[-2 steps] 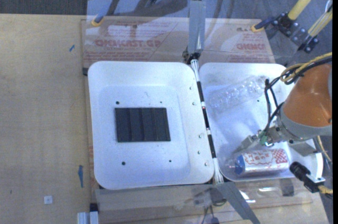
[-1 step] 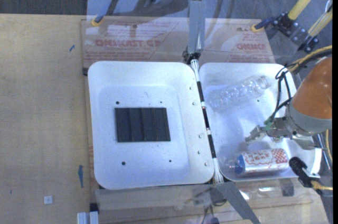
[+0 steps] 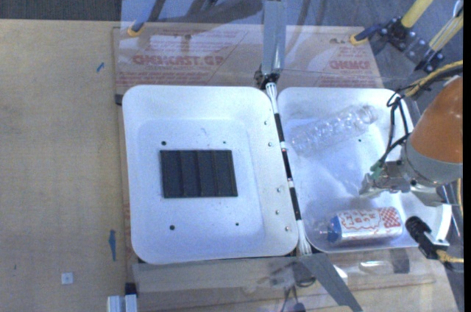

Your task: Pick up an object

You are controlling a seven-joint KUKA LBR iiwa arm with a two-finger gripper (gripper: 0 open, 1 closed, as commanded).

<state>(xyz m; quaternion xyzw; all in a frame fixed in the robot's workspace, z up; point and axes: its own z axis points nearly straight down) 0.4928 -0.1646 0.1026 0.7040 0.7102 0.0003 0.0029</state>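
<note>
Pincer point(image 3: 377, 182) low over the right bin point(image 3: 324, 178)

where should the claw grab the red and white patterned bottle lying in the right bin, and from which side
Grip the red and white patterned bottle across the middle of its body, coming straight down from above. It lies on its side along the near wall of the right bin, blue cap pointing left, so the fingers should straddle its narrow width. The wall sits close behind, so that finger probably has little room. The clear plastic bottle lies well apart.
</note>
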